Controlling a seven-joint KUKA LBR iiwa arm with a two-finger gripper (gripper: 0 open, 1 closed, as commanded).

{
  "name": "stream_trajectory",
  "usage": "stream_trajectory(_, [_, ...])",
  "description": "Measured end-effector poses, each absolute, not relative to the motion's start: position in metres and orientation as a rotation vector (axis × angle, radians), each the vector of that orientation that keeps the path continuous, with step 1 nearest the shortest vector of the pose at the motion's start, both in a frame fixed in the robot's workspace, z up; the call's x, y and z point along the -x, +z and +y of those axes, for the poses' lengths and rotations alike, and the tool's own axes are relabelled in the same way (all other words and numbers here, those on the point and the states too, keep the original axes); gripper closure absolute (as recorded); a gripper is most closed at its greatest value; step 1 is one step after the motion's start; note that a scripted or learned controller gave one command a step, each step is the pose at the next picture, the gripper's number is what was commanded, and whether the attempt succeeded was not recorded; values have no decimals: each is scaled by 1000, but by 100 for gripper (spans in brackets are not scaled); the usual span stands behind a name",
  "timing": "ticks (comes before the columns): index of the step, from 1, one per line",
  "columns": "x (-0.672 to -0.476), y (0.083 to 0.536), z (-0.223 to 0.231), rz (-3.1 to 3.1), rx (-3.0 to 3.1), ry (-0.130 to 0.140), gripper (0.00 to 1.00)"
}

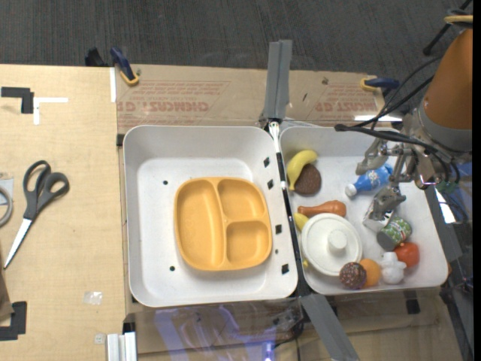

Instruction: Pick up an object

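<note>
My gripper (pixel 385 201) hangs over the right side of the right bin (pixel 432 277), below the orange-banded wrist. Its metal tip is just above a green can (pixel 394 232) and just right of a small blue bottle (pixel 370 180). Whether it touches either one is not clear. Around it lie a banana (pixel 299 162), a brown round piece (pixel 308 179), an orange drumstick (pixel 325 210), a white lidded bowl (pixel 331 241), a red tomato (pixel 407 253), an orange fruit (pixel 370 270), a dark berry-like ball (pixel 352 275) and a small white piece (pixel 391 269).
The left bin (pixel 143 224) holds a yellow divided plate (pixel 223 222). Scissors (pixel 34 194) lie on the bench at the far left. Cables run from the arm across the right bin's far right corner. A grey divider bar (pixel 278 81) rises between the bins at the back.
</note>
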State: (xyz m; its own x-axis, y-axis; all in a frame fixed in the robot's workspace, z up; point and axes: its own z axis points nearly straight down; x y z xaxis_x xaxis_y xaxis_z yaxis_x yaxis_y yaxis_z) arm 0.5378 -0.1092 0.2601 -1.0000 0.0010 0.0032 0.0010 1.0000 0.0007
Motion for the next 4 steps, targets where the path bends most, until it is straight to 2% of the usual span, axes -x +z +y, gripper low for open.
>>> stream_trajectory(1, [-582, 164, -116, -3134, 147, -1, 0])
stream_trajectory(2, [-586, 96, -104, -3123, 423, 5, 0])
stream_trajectory(4, [-598, 93, -103, -2928, 1157, 2, 0])
